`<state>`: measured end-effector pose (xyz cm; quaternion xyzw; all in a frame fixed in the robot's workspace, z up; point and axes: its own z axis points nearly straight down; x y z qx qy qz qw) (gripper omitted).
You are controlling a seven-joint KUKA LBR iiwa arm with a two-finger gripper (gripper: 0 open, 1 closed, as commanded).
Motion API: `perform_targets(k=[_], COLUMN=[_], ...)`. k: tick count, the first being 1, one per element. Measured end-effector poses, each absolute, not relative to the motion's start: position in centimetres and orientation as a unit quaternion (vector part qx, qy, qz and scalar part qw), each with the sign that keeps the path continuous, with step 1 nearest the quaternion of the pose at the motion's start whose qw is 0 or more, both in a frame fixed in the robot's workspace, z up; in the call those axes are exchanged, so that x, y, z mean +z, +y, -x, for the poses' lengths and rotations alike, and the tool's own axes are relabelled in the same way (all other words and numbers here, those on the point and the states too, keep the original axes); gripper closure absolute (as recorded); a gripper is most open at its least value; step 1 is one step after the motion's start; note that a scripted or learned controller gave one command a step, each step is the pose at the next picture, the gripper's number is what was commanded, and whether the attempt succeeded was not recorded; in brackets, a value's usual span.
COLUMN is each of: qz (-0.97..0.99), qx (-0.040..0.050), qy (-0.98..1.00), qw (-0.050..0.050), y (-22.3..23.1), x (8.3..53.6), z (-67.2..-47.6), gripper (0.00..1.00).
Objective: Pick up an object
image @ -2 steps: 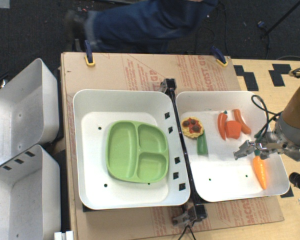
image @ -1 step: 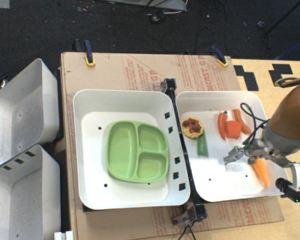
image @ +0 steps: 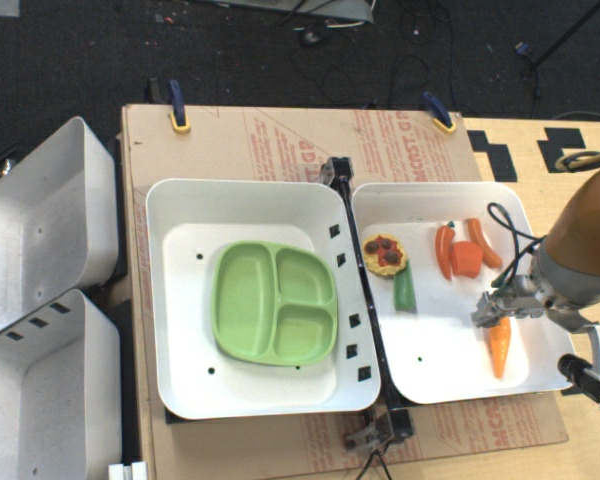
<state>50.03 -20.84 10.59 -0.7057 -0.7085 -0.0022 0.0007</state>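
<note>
Bench layout, left to right: the left shallow white bin [image: 170, 218] holds a light green plastic divided plate [image: 275, 303] with three compartments, lying flat near the bin's centre. A black divider strip [image: 360, 268] runs between the two bins. The right shallow white bin [image: 420, 378] holds the toy food items. A small round toy pizza with red and dark toppings [image: 385, 254] lies near the bin's left wall. A dark green toy pepper [image: 405, 292] lies just below it. A cluster of red-orange toy pieces [image: 464, 251] sits further right, toward the bin's far side. An orange toy carrot [image: 499, 347] lies near the right wall, pointing toward the near edge. The gripper [image: 498, 308] sits directly over the carrot's upper end, touching or nearly touching it. Finger spacing cannot be determined, and no object is visibly clamped. The grey arm with orange band [image: 585, 238] enters from the right edge.
</note>
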Motion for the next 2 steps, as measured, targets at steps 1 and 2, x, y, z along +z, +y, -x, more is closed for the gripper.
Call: perform_targets(k=[1,2], qz=[0.707,0.706], qx=[-0.0006,-0.0013], qy=[-0.708,-0.708], qw=[-0.002,-0.004], y=[-21.8,-21.9], x=[16.4,22.7], z=[-50.1,-50.8], gripper=[1.0,1.0])
